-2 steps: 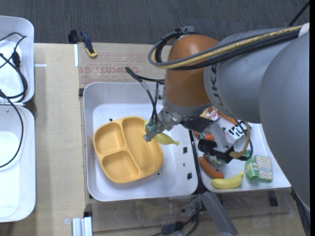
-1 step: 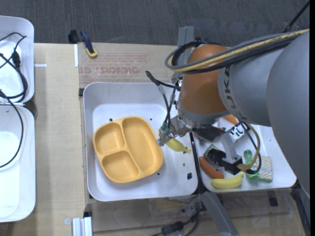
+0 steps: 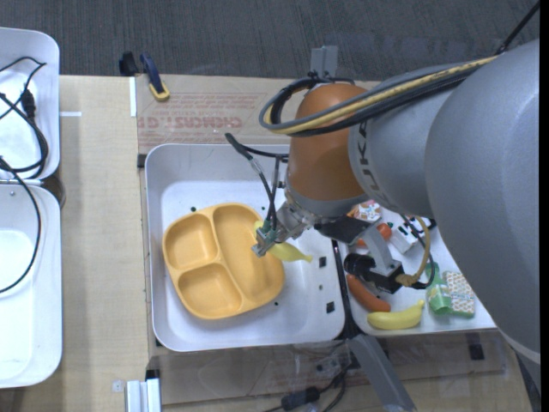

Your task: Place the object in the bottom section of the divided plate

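Observation:
A yellow-orange divided plate (image 3: 219, 262) with three sections lies in the left bin (image 3: 176, 187). My gripper (image 3: 266, 240) hangs over the plate's right rim, beside its largest section. Its fingers are shut on a thin pale-yellow object (image 3: 290, 251) that juts out to the right past the rim, over the bin floor. The big grey and orange arm (image 3: 326, 157) covers the bin's upper right part and much of the right bin.
The right bin holds a yellow banana (image 3: 396, 318), an orange carrot-like piece (image 3: 367, 297), a green item (image 3: 440, 297) and a white packet (image 3: 401, 234). Cables (image 3: 249, 163) loop from the wrist above the plate. A white appliance (image 3: 21, 230) stands at the far left.

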Action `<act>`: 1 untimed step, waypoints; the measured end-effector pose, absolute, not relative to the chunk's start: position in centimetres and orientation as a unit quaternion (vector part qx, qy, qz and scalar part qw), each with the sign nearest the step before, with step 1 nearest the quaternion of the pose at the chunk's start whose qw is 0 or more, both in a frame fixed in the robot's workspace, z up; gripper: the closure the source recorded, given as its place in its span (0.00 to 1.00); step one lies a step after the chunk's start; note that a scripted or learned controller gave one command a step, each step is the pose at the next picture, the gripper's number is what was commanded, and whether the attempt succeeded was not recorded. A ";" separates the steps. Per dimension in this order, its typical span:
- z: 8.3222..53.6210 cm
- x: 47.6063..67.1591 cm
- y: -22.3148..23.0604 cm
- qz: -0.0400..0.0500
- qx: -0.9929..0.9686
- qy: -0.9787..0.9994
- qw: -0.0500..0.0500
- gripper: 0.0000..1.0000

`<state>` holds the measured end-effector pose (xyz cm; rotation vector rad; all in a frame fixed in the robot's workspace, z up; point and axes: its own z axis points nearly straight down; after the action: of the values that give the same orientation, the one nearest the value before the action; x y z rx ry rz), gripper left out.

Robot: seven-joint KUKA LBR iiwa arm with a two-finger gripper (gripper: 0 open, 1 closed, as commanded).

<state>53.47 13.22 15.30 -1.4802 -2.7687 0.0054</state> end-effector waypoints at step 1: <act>15.3 53.5 13.2 0.002 -0.471 -0.882 0.001 0.00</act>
<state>53.48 13.21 15.31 -1.4802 -2.7690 0.0050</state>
